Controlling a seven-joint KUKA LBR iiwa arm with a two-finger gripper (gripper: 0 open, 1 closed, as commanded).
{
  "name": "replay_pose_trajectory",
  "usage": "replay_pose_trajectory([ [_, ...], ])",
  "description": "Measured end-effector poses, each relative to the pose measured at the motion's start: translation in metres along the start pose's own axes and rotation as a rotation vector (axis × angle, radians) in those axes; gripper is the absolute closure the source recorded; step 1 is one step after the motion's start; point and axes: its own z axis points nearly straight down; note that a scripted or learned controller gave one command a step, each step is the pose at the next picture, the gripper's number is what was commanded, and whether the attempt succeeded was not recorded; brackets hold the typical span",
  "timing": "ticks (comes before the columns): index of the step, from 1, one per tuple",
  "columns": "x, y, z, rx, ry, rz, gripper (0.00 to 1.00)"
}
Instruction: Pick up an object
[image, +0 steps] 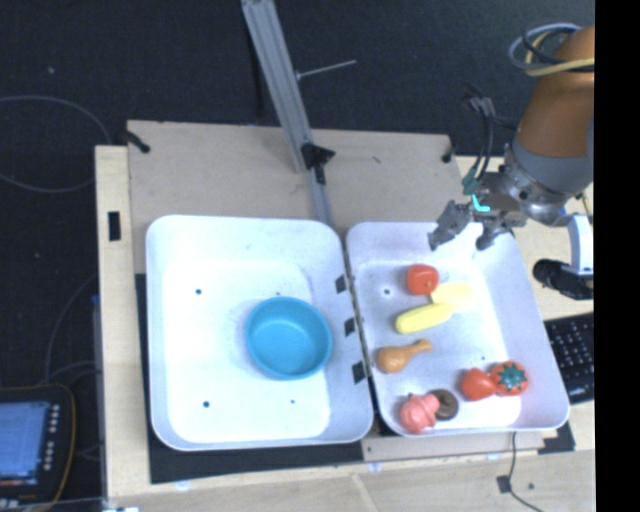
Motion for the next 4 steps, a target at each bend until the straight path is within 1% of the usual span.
replay_pose_trajectory([
  [1, 0.000, 0.001, -0.003, -0.006, -0.001, 0.000, 0.00],
  [2, 0.003, 0.010, 0.054, 0.000, -0.003, -0.002, 0.00],
  [3, -0.002, 0.000, 0.104, 0.002, -0.003, 0.005, 0.00],
  [4, 0.005, -0.001, 0.163, 0.002, -0.002, 0.005, 0.00],
])
